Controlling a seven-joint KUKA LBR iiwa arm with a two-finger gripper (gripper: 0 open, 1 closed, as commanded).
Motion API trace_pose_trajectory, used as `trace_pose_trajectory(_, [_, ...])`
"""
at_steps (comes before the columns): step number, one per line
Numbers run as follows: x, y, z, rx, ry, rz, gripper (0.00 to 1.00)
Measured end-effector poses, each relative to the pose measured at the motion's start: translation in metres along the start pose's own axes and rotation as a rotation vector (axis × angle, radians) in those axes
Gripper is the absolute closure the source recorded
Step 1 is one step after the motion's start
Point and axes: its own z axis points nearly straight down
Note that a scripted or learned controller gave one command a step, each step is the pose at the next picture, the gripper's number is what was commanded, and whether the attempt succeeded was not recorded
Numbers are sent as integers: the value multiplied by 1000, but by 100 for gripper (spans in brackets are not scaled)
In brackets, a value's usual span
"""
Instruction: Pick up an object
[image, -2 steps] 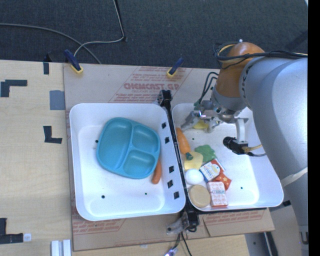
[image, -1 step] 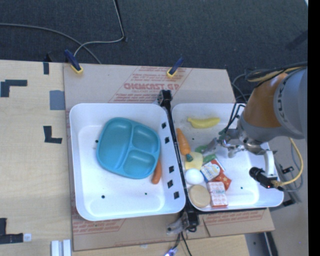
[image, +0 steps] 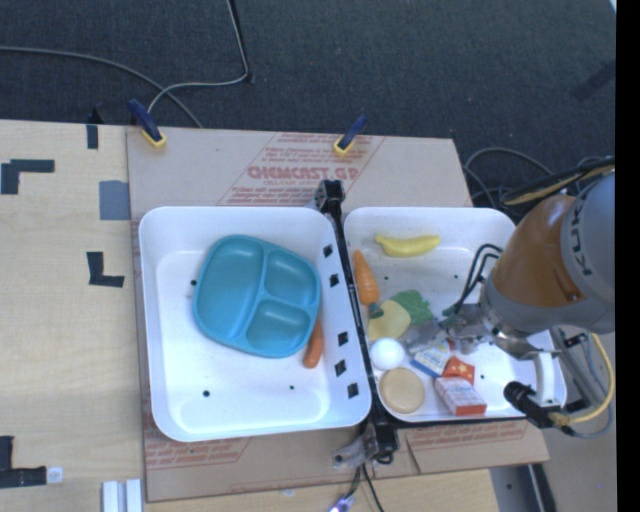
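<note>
Over right bin (image: 500, 225) | gripper (image: 452, 338) low among toys | grip state: cannot tell | red box (image: 460, 385) and egg (image: 387, 352) sit close | risk: crowded toys get bumped, grab slips or catches two

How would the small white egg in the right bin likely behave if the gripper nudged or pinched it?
The small white egg looks round and smooth, so it would probably roll or slip from a pinch. The round tan disc and pale yellow fruit crowd it closely, which may limit rolling.
</note>
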Motion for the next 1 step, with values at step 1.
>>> trace_pose_trajectory(1, [18, 72, -135, 2, 0, -1, 0])
